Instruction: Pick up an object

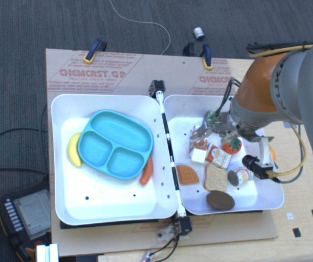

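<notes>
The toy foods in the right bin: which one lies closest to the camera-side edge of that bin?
The dark brown round piece. It sits below the bread slice and the round cracker, nearest the bin's front rim.

The divider [167, 141] between the two bins is the landmark. To its left lies the left bin [63, 201], and in it a compartment plate [114, 144] sits near the middle. A banana [74, 149] touches the plate on the side far from the divider, and a carrot [146, 171] lies between the plate and the divider. To the divider's right lies the right bin [271, 198]. Closest to the divider there is a cookie [187, 174]; further right are a bread slice [216, 177], a small carton [219, 156] and a tomato [232, 144]. A round dark food piece [220, 200] lies in front of the bread slice, and the gripper [204, 131] is over the bin behind the cookie.
</notes>
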Motion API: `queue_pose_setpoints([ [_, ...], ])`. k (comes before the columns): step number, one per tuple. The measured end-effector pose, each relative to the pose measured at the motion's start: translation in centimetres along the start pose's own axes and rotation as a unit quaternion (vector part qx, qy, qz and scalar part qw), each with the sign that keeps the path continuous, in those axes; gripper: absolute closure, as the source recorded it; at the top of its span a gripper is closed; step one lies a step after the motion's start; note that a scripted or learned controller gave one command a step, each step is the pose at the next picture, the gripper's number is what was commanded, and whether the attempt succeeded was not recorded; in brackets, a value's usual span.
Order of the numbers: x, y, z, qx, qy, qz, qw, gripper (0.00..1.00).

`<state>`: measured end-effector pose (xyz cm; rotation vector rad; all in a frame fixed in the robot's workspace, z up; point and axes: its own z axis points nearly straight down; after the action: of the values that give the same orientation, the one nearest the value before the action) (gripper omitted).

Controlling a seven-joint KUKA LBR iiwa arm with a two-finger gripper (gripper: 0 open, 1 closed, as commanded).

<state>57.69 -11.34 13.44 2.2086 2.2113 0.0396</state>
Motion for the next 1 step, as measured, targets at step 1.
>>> queue_pose_setpoints([
  [1, 0.03, 0.04, -0.95, 0.0, 0.0, 0.0, 1.0, 1.0],
])
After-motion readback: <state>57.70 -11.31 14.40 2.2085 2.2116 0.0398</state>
